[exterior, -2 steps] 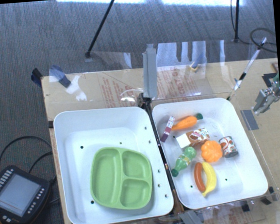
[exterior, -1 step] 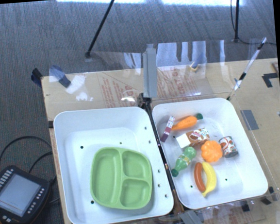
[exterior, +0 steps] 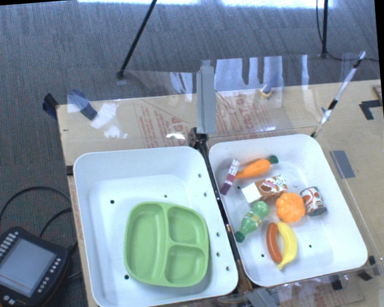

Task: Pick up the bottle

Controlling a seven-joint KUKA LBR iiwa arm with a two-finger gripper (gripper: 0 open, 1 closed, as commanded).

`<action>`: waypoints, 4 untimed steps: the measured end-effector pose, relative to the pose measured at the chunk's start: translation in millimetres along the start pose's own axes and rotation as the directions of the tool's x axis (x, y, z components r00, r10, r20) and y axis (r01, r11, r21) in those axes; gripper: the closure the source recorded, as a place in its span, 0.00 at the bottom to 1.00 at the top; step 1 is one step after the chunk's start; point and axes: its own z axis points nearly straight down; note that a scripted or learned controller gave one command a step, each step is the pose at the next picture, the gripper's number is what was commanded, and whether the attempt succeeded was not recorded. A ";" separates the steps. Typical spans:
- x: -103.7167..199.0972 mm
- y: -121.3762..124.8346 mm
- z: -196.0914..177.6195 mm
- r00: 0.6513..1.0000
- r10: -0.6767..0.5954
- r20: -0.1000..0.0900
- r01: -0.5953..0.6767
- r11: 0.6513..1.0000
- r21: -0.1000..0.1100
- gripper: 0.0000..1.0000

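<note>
A green bottle [exterior: 251, 220] lies on its side in the right bin [exterior: 333, 237], near that bin's left wall, with its dark cap pointing to the lower left. An orange pumpkin-shaped toy [exterior: 290, 207] sits just to its right, and a small carton [exterior: 264, 189] lies just above it.
The right bin also holds a carrot [exterior: 254, 169], a purple-capped tube [exterior: 229, 175], a small can [exterior: 312, 201], a banana [exterior: 288, 243] and a hot dog [exterior: 272, 242]. In the left bin [exterior: 101, 184] lies a green divided plate [exterior: 166, 243]. A grey upright post [exterior: 205, 101] stands behind the bins.
</note>
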 end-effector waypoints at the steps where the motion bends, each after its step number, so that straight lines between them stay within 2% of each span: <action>1: -1.1 2.2 -8.7 1.000 -0.003 0.002 0.003 1.000 0.000 1.00; 2: -19.8 100.7 8.9 0.975 -0.221 -0.003 0.221 0.975 -0.001 1.00; 3: -31.0 89.2 8.4 0.927 -0.375 -0.002 0.375 0.927 -0.002 1.00; 4: -26.2 73.8 19.8 0.876 -0.482 -0.002 0.482 0.876 -0.003 1.00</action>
